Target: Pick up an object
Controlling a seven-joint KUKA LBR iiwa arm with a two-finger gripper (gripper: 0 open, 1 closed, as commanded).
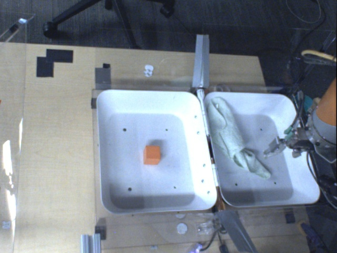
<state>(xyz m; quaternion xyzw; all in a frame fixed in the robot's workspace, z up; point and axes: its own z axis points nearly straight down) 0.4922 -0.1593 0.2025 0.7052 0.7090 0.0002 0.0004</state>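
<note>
Camera view: gripper [275, 147] sits low over the right bin [304, 194], near its right wall, arm [324, 121] coming in from the right. Fingers look slightly apart with nothing between them, though they're small in frame, so read that as a judgement.

Two candidates. Cloth [234, 139] lies crumpled in the right bin, running from the top-left corner down to mid-floor; its lower end is just beside the gripper tips, apart or barely touching, can't tell which. Orange cube [152, 155] sits alone mid-floor in the left bin [105, 157], well apart from every wall.

Step in hand, as I read it: closing in on the cloth's near end. To do it well:
- go for the bunched lower end, not the flat upper strip; a fold gives the fingers something to pinch
- come down until the tips meet bin floor, then close; a high close likely skims fabric
- lift straight up and check the cloth actually hangs from the fingers before calling it done

Edges and room:
- cloth's upper part hugs the divider between the bins [206, 141]; stay off that side, little clearance there
- centre and lower floor of the right bin are open, good room to approach and retreat
- right wall is close under the wrist; watch it on descent
- cables [301, 101] hang by the arm at the bin's top-right corner
- cube is the easy fallback: open floor on all four sides, rigid
</note>
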